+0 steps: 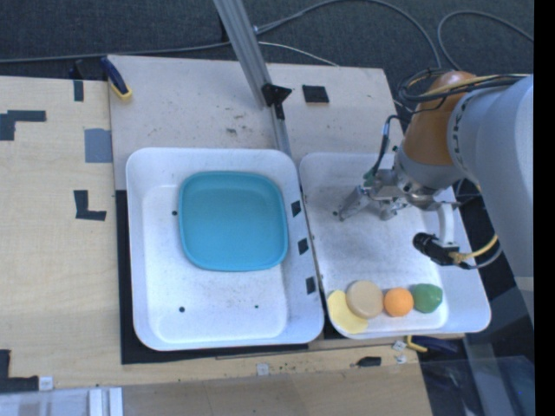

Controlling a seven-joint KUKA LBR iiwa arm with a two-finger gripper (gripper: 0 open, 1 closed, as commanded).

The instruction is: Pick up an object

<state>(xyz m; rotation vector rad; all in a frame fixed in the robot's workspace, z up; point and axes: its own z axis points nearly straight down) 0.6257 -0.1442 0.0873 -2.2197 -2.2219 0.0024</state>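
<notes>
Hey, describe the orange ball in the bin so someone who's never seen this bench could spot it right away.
Look at the right-hand white bin, the one the arm reaches over, and go to its near edge, where a row of small items lies. The orange ball sits between a tan round disc and a green object; it is the only bright orange, round one.

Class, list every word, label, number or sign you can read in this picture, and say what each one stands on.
None can be read. The blue plate, both white bins and the black tape patches on the bench carry no lettering; nothing legible shows on the arm.
</notes>
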